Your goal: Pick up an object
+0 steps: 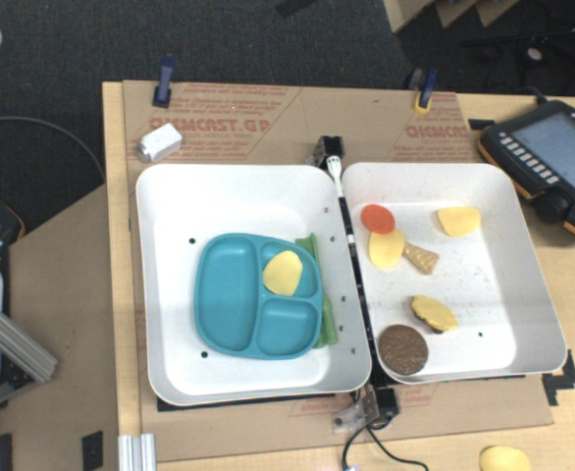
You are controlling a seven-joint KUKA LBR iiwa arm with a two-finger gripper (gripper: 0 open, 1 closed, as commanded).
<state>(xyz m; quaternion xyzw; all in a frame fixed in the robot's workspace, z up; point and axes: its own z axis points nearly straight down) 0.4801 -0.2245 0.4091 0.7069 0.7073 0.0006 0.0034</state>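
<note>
We log the cardboard sheet [268,116] under everything first: red print appears twice along its far edge, the left block partly legible as "…MCAST", and the small lines above it are too fine to read. On it sit two white bins, the left bin [170,224] and the right bin [523,292], touching along their inner rims. The left bin holds one blue divided plate [234,297] with three compartments. One yellow piece [284,273] lies in its upper right compartment, and a green strip [325,312] shows along its right edge. The candidates for picking lie mostly in the right bin, six counted: one brown disc [403,348] at the near left corner, one yellow-brown lump [433,313], two yellow slices [458,221] [386,250], one red round [378,218] and one tan wedge [422,258] touching the nearer slice. Two blue clamps [164,81] [424,88] grip the cardboard's far edge. We cannot tell the claw's state.
</note>
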